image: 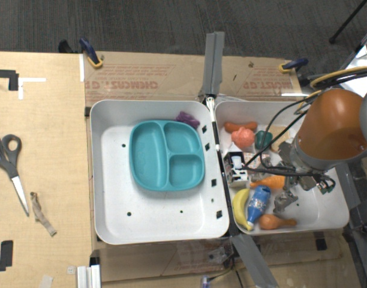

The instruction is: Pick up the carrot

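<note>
Carrot [271, 182] sits in the right bin [327, 216], right under the arm's wrist, lying nearly level across the view with its long axis running left to right; which end is the tip I can't make out. The gripper [283, 191] is down in that bin on top of it, and the metal and cables are too tangled there to say how the fingers stand or whether they have the carrot between them.

Around it the right bin is crowded: a yellow banana [240, 209] curved along the left wall, a blue bottle [258, 204] just beside it, an orange-brown piece [276, 222] near the front wall, a pink round item [243, 138] and another orange piece [240, 126] toward the back, a teal object [262, 140] next to them.

Over in the left bin [111, 215], a teal divided plate [167, 155] lies flat, with a small purple item [187, 119] at its back edge. Scissors [11, 164] rest on the bench, far left.
</note>
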Controlling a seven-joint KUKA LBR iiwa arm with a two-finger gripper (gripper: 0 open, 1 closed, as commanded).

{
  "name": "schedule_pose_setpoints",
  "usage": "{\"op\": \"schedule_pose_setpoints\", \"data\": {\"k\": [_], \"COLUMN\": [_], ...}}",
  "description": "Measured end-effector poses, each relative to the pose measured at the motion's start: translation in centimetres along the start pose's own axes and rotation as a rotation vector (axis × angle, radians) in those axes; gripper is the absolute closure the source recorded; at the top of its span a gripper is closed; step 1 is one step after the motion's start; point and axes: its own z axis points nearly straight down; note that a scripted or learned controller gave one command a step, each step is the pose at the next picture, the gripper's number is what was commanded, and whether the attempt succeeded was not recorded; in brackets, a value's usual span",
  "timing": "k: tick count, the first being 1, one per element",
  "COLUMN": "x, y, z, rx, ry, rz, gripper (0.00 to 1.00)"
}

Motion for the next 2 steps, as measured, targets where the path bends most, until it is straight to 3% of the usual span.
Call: {"op": "schedule_pose_setpoints", "data": {"k": [1,2], "x": [-1.2,-0.1], "y": [1.1,1.8], "z": [0.0,-0.1], "rx": [0.001,0.004], "ry": [-0.001,-0.005], "rz": [-0.032,-0.054], "gripper": [0.00,0.00]}}
